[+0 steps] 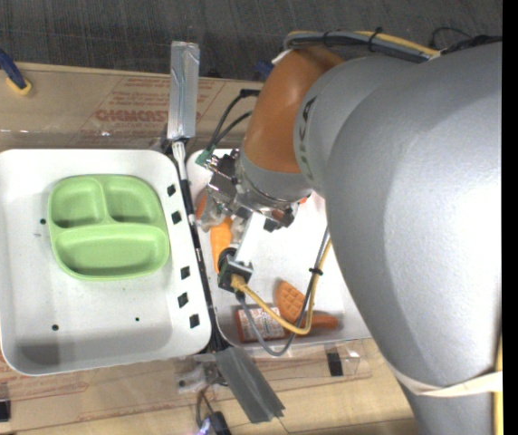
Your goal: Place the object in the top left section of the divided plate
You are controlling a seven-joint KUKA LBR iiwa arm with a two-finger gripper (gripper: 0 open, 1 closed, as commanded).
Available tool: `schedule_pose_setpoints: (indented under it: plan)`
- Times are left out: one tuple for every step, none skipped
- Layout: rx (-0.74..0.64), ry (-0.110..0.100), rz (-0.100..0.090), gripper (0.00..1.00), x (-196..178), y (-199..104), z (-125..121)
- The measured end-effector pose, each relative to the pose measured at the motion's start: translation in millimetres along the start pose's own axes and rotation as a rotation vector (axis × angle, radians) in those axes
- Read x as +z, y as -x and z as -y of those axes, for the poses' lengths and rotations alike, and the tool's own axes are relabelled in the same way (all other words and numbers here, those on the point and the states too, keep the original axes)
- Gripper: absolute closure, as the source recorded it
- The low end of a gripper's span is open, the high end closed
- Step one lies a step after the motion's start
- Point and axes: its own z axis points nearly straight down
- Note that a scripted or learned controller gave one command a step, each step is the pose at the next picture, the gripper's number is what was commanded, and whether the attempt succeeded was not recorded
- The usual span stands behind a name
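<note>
Gripper (225,214) sits low in the right white bin (331,243), right over an orange carrot-like piece (220,239) lying roughly lengthwise; can't tell its state. Green divided plastic plate (110,225) is in the left white bin (23,270), off to the gripper's left; top-left section (78,202) bare.

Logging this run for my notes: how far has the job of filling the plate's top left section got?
Done: nothing; the green divided plate in the left white bin holds no object. In hand: the tool is low in the right white bin, by an orange object; no grasp is visible. Left: pick, carry, place.
</note>
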Motion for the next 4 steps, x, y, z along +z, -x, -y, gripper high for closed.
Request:
schedule_pose_setpoints:
  plan:
    - [0.114,-0.001,0.0,1.0,36.2,69.6,24.2]
    - [0.216,0.0,0.0,1.0,35.3,16.3,-56.4]
    - [0.169,-0.001,-0.001,1.0,35.3,100.9,-18.2]
    - [-0.163,0.006,-0.005,1.0,115.8,162.3,-41.5]
